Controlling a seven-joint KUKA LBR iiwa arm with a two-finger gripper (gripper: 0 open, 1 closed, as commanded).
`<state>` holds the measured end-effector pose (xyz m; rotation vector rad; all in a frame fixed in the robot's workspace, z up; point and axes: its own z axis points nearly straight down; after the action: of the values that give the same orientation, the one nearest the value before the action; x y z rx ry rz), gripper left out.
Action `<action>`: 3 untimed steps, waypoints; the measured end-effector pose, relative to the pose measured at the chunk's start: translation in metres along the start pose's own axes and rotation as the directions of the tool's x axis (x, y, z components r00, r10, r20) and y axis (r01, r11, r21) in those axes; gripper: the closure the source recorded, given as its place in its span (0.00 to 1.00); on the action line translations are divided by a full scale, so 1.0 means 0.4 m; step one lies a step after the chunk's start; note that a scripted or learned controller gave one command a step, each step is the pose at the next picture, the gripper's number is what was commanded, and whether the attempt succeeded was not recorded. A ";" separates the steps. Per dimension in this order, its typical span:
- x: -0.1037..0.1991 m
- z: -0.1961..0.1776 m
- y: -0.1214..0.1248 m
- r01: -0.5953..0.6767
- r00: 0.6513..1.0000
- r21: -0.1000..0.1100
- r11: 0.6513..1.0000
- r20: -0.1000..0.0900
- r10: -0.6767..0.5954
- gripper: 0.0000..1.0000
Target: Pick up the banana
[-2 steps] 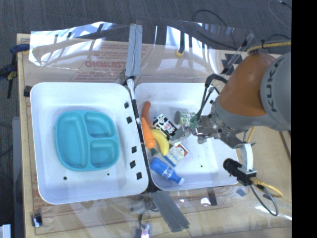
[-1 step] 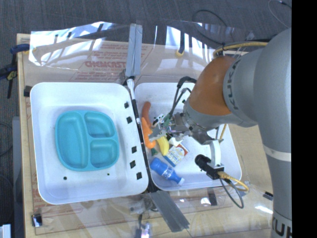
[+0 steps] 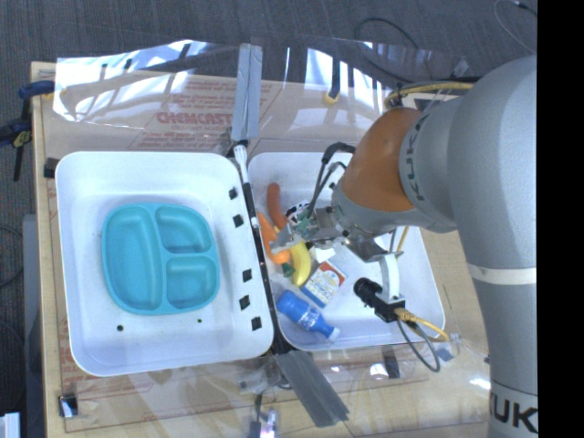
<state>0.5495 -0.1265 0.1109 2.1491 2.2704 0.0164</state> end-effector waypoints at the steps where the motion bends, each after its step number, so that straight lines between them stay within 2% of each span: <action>1: 0.004 -0.021 0.006 0.009 1.000 0.000 1.000 -0.002 -0.009 1.00; 2: -0.047 -0.125 0.152 -0.073 0.997 0.023 0.997 -0.003 0.073 1.00; 3: -0.046 -0.125 0.152 -0.072 0.997 0.024 0.997 -0.003 0.073 0.00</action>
<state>0.6102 -0.1414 0.1620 2.2440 2.2047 -0.0050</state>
